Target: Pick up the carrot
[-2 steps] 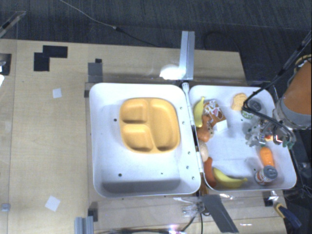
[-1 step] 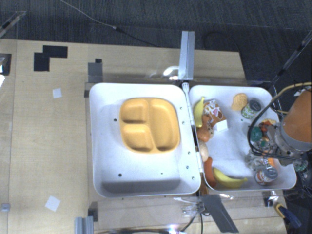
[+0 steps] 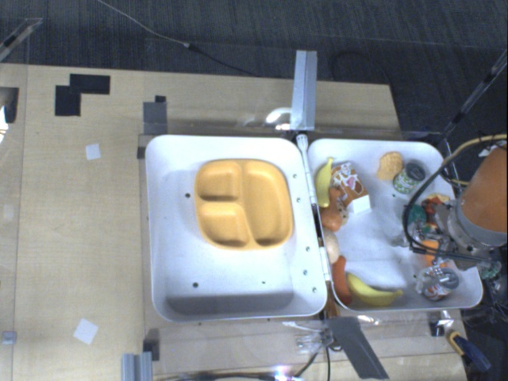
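My gripper (image 3: 434, 230) hangs low over the right side of the right bin (image 3: 373, 248), with the arm's orange band (image 3: 486, 197) above it and black cables looped around the wrist. A thin orange piece that looks like the carrot (image 3: 429, 248) pokes out from under the gripper's left side, and most of it is hidden. Whether the gripper touches it I cannot tell.
The right bin also holds a banana (image 3: 371, 290), a red-orange fruit (image 3: 340, 275), a yellow-green fruit (image 3: 324, 179), a printed packet (image 3: 347, 184), a round cookie (image 3: 390, 163), a small can (image 3: 409, 177) and a shiny object (image 3: 438, 281). A yellow divided tray (image 3: 242, 203) lies in the left bin (image 3: 171, 236).
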Motion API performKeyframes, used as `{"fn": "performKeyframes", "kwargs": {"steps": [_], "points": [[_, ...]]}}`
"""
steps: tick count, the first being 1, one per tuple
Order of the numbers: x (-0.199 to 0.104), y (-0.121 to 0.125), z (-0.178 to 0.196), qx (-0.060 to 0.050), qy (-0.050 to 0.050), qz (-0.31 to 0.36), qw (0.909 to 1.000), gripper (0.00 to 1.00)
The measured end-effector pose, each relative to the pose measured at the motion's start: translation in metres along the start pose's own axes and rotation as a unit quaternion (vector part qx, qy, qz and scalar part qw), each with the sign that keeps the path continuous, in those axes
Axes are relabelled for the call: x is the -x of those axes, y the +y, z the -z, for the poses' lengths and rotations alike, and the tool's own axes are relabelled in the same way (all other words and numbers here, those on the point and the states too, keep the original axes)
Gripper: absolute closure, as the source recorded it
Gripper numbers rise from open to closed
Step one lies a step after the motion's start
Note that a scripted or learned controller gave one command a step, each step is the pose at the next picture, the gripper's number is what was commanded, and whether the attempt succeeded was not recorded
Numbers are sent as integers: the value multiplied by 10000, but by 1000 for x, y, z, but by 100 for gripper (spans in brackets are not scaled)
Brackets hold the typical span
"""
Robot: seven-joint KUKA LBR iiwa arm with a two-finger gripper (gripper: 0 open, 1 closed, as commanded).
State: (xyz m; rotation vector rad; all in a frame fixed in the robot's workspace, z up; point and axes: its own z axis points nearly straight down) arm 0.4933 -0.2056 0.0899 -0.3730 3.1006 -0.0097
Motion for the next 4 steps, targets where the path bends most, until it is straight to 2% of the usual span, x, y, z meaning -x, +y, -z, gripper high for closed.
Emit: {"fn": "performKeyframes", "kwargs": {"steps": [1, 2, 4], "points": [[16, 21, 0, -5, 26, -1109, 9938, 0], [0, 0, 0, 7, 17, -1341, 9910, 0], [1, 11, 0, -13, 18, -1691, 9856, 0]]}}
